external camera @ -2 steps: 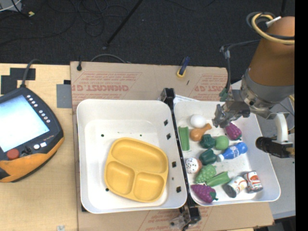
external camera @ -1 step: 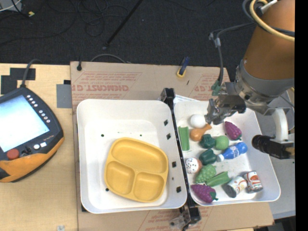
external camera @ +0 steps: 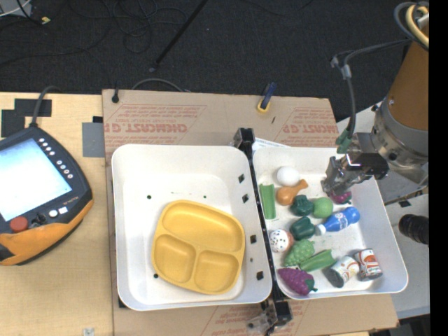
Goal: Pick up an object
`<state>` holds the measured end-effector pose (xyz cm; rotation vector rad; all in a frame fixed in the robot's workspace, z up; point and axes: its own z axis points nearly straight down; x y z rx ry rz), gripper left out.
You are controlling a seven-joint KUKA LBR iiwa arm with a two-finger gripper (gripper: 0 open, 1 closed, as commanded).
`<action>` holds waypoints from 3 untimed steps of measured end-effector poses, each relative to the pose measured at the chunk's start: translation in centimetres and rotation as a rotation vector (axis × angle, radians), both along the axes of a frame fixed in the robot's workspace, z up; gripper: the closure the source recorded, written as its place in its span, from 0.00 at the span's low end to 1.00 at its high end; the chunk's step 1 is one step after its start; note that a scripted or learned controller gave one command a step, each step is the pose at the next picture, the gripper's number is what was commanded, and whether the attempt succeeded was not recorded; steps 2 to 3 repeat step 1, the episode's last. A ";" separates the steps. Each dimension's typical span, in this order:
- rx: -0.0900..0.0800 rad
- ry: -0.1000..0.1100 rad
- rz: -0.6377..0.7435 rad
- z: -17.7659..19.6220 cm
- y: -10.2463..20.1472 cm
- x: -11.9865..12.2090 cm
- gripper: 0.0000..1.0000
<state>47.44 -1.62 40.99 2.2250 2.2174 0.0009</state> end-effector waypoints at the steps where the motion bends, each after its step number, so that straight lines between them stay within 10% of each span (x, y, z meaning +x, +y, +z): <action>1: 0.000 0.000 0.009 2.6 5.8 1.4 1.00; 3: 0.000 0.000 0.009 2.6 5.8 1.4 1.00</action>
